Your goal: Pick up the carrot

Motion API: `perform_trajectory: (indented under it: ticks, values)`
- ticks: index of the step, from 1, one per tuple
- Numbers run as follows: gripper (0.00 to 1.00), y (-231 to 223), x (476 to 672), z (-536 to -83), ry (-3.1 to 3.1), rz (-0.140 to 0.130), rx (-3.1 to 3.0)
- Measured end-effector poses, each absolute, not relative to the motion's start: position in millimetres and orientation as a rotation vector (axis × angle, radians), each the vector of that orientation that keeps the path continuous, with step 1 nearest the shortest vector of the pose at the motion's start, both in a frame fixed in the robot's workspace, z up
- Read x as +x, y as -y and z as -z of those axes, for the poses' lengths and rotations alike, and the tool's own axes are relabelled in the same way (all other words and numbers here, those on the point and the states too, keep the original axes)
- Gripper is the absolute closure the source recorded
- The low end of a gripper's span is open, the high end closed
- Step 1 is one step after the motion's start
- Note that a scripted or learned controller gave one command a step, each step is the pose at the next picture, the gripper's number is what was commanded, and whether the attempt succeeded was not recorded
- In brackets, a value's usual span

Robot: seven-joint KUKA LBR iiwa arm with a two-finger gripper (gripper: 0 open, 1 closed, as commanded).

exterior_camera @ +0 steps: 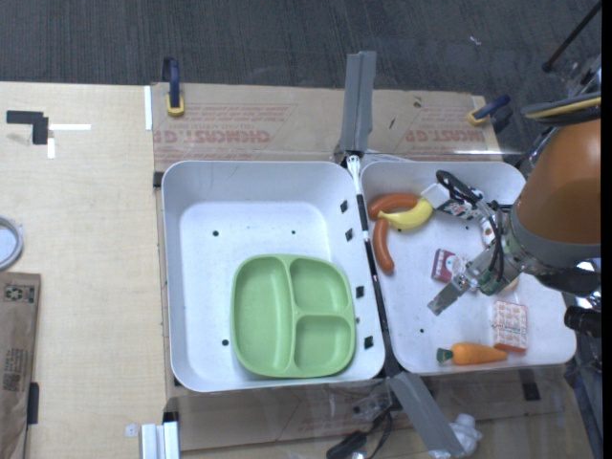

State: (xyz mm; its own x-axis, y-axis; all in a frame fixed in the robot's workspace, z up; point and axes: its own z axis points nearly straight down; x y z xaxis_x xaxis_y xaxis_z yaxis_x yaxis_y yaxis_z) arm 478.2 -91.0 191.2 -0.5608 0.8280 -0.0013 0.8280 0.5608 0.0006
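Orange carrot (pixel 480 354) with a small green top lies flat at the near edge of the right bin (pixel 413 338), its green end pointing left. Just beside it on the right, a small packet (pixel 510 324) with a red and white pattern is lying, and its near corner seems to touch the carrot. The gripper (pixel 463 286) hangs above the middle of this bin, a little farther than the carrot and apart from it; I cannot tell how it is set, and nothing is seen in it. A small red box (pixel 444 264) lies near it on the left. At the far side of the bin are a yellow banana (pixel 407 217) and two reddish sausages (pixel 383 247), touching one another. The left bin (pixel 191 256) holds a green plate (pixel 293 316) with three compartments. Both bins stand on the table (pixel 76 256).
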Motion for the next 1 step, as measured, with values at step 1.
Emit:
perform_trajectory:
  ticks: [1]
  values:
    - [0.00,106.6,477.4,-149.5,-2.869,0.000,1.284]
